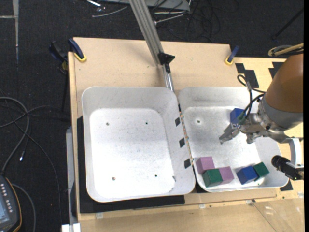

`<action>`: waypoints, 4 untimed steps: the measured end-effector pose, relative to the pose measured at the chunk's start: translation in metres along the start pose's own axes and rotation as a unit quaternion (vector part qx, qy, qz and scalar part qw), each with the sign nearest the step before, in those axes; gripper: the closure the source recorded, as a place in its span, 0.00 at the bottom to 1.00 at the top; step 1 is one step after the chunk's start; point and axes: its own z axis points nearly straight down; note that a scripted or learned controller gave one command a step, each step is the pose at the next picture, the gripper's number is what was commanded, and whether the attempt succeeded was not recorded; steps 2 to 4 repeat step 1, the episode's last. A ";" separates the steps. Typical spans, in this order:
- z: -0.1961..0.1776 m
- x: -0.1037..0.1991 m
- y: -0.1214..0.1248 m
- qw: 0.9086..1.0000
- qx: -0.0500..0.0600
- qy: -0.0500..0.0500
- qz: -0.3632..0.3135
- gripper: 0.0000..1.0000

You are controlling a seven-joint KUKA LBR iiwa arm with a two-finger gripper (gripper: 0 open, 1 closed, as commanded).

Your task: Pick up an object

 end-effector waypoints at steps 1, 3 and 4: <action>-0.082 -0.054 0.060 1.000 -0.005 -0.003 -0.001 0.00; -0.082 -0.054 0.060 1.000 -0.005 -0.003 -0.001 0.00; -0.082 -0.054 0.060 1.000 -0.005 -0.003 -0.001 0.00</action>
